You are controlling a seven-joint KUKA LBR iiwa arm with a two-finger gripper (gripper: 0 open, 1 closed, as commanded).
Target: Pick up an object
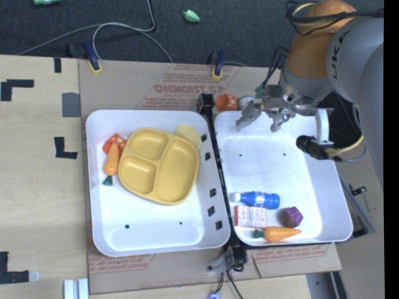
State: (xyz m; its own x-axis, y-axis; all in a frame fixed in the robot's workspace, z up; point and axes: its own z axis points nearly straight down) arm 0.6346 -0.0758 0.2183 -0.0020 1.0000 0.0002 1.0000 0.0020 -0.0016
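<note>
Fingers (245, 118) of the gripper (262, 118) hang spread apart and empty at the upper edge of the right bin (324, 185). Nearest pickable things, a blue bottle (259, 199), purple toy (291, 217) and toy carrot (280, 233), lie lower right; descending squarely over the bottle, across its width, looks safest.

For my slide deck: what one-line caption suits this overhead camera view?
Open two-finger gripper hovers over the right white bin, far from its blue bottle, orange carrot and purple toy.
</note>
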